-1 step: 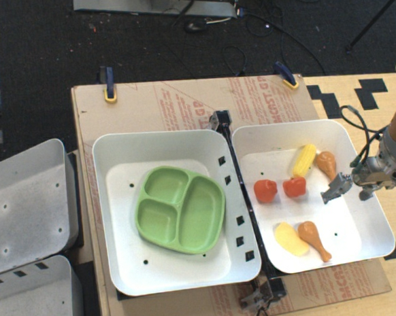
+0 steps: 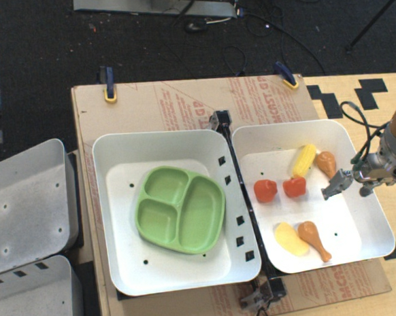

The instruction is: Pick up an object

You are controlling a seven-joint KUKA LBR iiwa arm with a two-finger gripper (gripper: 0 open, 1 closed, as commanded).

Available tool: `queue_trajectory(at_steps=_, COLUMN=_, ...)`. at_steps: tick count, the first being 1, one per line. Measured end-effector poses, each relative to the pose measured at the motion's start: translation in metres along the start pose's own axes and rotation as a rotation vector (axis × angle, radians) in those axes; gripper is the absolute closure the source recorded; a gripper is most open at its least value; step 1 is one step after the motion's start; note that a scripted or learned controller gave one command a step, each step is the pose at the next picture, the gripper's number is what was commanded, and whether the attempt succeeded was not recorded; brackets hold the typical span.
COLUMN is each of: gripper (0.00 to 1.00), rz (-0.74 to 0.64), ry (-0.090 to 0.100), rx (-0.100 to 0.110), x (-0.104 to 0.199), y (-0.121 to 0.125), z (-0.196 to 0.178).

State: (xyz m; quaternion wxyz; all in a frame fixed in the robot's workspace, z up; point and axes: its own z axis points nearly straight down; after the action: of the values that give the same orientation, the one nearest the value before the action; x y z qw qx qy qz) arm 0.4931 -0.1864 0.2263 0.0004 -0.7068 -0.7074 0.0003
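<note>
Hovering gripper (image 2: 339,182) just right of drumstick (image 2: 325,162), apart

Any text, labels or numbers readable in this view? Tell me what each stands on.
Red print on the cardboard behind the bins: upside down, too blurred to read.
Red print on the cardboard's front edge: too blurred to read.
Black-and-white squares at the bench's far right: a pattern, no words.
Bins, green tray, toy food: no text.
</note>
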Motion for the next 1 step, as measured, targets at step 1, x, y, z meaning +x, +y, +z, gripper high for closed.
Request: queue_trajectory(at_steps=1, gripper=0.0, rz=0.003, ry=0.001, rx=0.003, x=-0.0054, y=-0.003, z=0.0451)
